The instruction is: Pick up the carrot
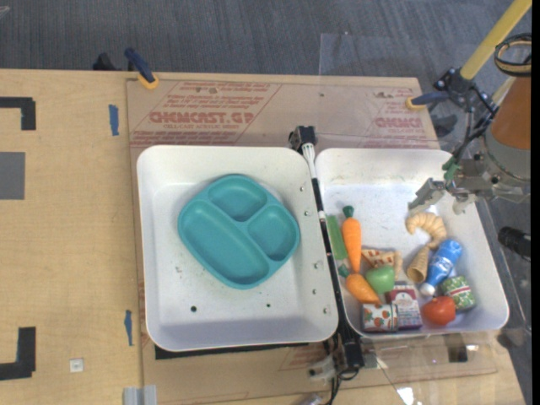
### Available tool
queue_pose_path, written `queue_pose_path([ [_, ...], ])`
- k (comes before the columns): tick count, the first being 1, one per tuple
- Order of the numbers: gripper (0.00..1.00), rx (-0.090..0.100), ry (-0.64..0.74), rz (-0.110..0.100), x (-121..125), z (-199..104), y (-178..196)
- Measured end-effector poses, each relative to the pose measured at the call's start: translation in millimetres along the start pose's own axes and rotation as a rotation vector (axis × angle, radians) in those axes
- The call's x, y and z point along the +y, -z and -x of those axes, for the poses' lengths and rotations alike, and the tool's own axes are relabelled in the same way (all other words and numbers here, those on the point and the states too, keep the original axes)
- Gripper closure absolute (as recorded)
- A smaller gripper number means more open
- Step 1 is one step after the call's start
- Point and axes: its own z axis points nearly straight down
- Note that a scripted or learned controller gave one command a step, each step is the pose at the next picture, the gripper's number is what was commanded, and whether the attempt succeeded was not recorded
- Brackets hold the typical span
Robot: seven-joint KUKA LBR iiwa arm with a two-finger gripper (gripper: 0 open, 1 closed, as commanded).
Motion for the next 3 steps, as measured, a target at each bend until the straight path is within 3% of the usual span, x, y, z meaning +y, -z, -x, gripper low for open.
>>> queue_pose_path([
  [1,0.0,0.001,0.114,0.0,-16,-61,-103],
  [2,0.0,-0.006,-0.116,0.006,0,-69,-108],
  [3,0.0,0.004,-0.155,0.01,-31,-160,-11],
])
